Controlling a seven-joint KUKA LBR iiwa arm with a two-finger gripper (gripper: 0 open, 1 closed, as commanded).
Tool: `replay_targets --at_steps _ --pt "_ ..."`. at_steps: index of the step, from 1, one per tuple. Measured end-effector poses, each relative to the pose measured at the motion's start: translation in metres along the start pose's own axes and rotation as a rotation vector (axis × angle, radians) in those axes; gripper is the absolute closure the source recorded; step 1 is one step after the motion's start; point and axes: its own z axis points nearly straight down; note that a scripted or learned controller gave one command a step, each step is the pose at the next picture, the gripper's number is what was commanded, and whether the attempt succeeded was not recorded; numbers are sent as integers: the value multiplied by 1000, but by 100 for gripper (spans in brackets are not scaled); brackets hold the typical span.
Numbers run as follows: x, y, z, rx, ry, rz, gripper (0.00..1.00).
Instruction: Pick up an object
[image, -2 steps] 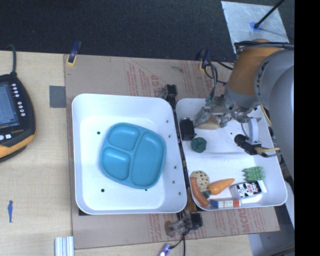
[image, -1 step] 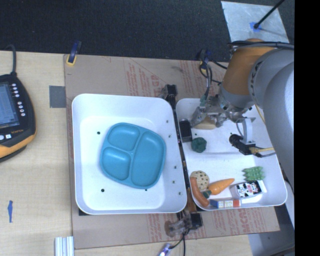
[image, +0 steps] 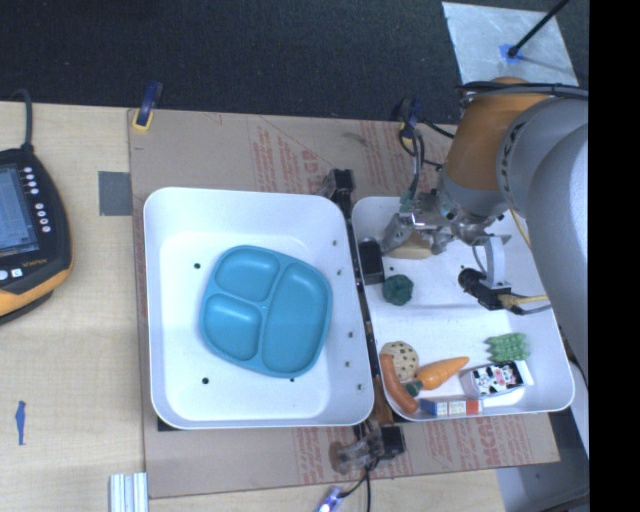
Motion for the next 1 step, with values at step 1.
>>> replay_targets --at_steps 1 --pt "-31 -147 2 2 8 -2 0"
